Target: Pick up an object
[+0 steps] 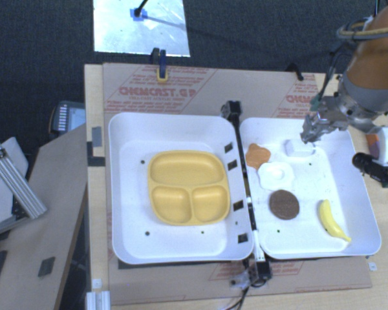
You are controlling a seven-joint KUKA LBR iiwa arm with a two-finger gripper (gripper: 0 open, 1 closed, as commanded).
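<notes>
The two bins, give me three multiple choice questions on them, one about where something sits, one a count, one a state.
1. Where does the yellow divided tray lie?
A. left bin
B. right bin
C. on the cardboard

2. How many compartments does the tray have?
A. two
B. three
C. five

3. How does the banana stand to the claw?
A. gripped in it
B. lying apart from it in the bin
C. hanging from it

Answers: 1 A, the tray fills the left bin's middle. 2 B, one wide section and two small ones. 3 B, the banana lies at the near right while the claw is at the bin's far side.

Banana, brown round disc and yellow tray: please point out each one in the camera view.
Banana (333, 220), camera view, middle of its body.
Brown round disc (284, 205), camera view, centre of its top.
Yellow tray (184, 168), camera view, floor of its large compartment.
</notes>
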